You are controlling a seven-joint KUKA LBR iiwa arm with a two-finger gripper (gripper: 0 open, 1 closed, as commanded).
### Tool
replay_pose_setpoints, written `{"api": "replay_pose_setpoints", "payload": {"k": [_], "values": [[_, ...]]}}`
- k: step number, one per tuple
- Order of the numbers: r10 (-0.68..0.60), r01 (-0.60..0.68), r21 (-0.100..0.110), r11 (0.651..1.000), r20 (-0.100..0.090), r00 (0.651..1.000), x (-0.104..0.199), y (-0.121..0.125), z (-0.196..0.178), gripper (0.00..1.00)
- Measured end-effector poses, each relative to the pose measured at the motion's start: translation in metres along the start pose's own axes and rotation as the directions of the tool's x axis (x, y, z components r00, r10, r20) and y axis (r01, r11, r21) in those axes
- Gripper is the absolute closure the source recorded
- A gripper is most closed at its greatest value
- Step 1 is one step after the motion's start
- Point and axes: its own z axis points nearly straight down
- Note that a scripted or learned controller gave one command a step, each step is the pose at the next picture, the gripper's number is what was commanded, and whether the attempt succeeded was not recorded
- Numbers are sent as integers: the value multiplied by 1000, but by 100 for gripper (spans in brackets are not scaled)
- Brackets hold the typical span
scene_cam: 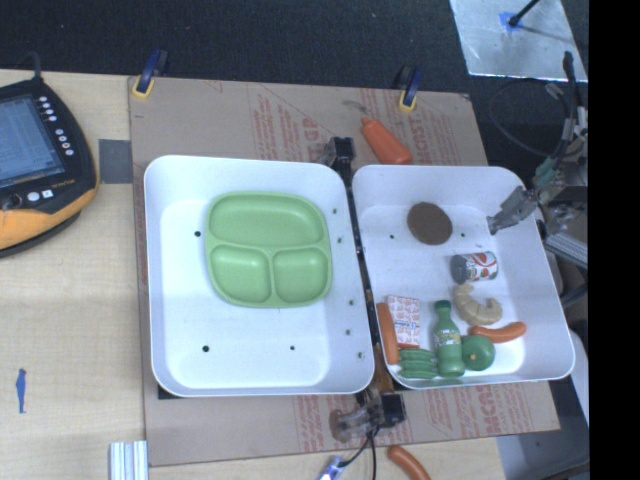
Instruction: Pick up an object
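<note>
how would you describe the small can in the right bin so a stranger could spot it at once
Start at the right bin, the one crowded with toy food. Near its middle, below the brown disc and above the heap along the front edge, a small can lies on its side. It alone is cylindrical, with a grey end and a red and white label.

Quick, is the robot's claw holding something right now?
Gripper: sits at the right bin's far right edge; cannot be told whether open or closed, and nothing is seen held.
</note>
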Motion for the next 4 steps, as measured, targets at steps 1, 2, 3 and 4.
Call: {"api": "replay_pose_setpoints", "payload": {"k": [1,2,3,4], "values": [[-1,1,2,1000,0,1000,-4,8,112,0],[0,0,-12,1000,8,1000,-8,14,174,0],[-3,3,-13,1000,12,1000,-10,15,162,100],[-4,4,-12,1000,12,1000,-10,15,163,0]]}}
